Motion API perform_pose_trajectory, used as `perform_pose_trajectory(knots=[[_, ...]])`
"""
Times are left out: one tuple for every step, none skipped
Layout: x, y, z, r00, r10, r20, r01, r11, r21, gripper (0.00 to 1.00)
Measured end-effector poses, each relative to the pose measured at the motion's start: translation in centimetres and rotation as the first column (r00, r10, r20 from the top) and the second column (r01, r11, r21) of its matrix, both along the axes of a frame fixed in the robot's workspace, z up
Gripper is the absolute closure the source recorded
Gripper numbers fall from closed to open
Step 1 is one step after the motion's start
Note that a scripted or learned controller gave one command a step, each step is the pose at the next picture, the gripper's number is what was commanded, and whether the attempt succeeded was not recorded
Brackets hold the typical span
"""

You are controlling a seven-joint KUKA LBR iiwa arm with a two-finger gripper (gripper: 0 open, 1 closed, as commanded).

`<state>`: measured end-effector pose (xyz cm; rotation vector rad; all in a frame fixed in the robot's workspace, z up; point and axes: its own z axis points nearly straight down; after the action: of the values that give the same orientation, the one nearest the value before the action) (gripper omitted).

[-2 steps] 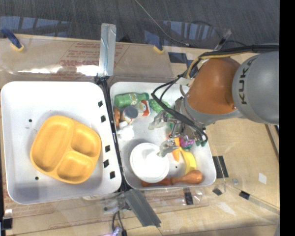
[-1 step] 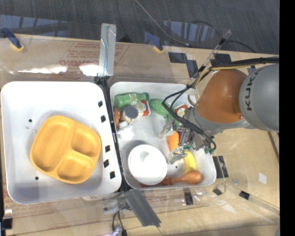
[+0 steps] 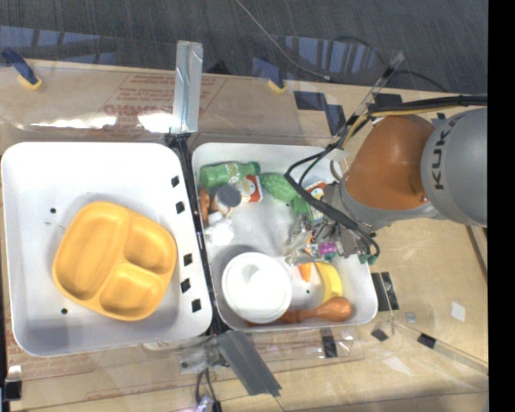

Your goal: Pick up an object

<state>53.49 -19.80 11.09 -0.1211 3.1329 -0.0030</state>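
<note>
**Down among the clutter, grasp unconfirmed**

Seemingly the arm point(image 3: 412, 166) is at the reaching step: its wrist hangs over the right bin point(image 3: 360, 269), and the pincer point(image 3: 319, 240) sits low amid cables near the bin's middle right. Whether it is open or closed, or has hold of anything, I cannot tell; wires and the wrist mask it.

Candidates crowd that bin: a white bowl point(image 3: 256, 286) at the near side, a banana point(image 3: 330, 281) just beside the pincer, a brown drumstick-like piece point(image 3: 322, 310) along the near wall, a green bottle point(image 3: 227, 175) at the far side. The left bin point(image 3: 26, 230) has a yellow tray point(image 3: 113, 259).

Next, I judge, it must close on one item, likely the banana or something small beside it, then lift straight up clear of its neighbours.
</note>
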Motion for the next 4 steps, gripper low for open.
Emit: perform_pose_trajectory(knots=[[0.0,0.0,0.0,1.000,0.001,0.000,-0.001,1.000,0.000,0.00],[0.0,-0.5,-1.7,0.996,-0.085,-0.004,0.085,0.996,0.002,0.00],[0.2,-0.4,-0.6,0.997,-0.078,-0.001,0.078,0.997,0.001,1.00],[2.6,-1.4,16.7,0.978,-0.210,0.009,0.210,0.978,-0.002,1.00]])
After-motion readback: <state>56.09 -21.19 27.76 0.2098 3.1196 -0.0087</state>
